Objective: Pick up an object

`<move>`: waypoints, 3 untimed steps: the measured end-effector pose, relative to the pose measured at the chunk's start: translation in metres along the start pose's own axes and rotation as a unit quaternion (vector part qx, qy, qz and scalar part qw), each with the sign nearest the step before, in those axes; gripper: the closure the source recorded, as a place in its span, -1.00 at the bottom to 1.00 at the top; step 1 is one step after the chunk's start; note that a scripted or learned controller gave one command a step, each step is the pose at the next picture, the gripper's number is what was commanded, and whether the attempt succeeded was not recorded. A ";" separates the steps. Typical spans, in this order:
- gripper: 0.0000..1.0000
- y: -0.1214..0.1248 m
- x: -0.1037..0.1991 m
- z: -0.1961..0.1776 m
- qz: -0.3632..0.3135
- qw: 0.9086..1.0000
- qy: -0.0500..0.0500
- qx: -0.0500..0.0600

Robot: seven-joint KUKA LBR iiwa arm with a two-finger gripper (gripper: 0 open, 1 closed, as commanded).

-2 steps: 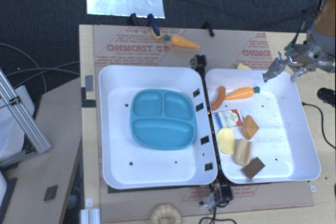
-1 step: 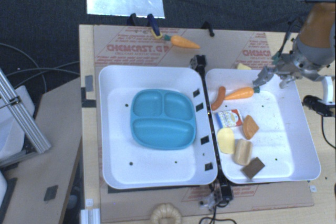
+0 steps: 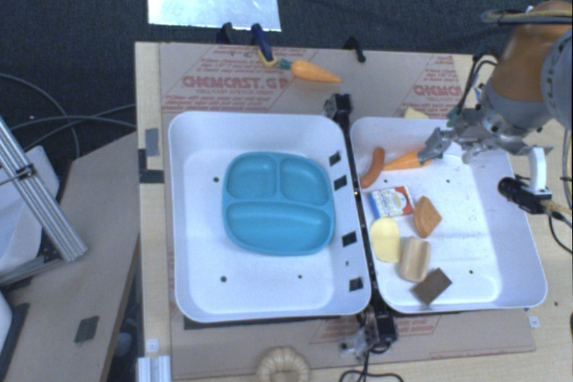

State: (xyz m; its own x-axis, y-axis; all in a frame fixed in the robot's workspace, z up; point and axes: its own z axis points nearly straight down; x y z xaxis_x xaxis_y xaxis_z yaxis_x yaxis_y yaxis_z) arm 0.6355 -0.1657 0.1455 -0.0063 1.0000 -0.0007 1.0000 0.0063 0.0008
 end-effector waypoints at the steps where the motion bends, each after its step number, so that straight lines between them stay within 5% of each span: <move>1: -1.00 -0.002 -0.004 0.042 0.002 1.000 0.000 0.001; 2: -1.00 -0.001 -0.004 0.061 0.002 1.000 0.000 0.000; 3: 1.00 0.000 -0.004 0.049 0.001 1.000 0.000 -0.002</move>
State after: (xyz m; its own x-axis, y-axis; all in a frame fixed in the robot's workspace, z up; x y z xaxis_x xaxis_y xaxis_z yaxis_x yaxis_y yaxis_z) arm 0.6360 -0.1695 0.0966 -0.0042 1.0000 -0.0014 1.0000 0.0042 0.0052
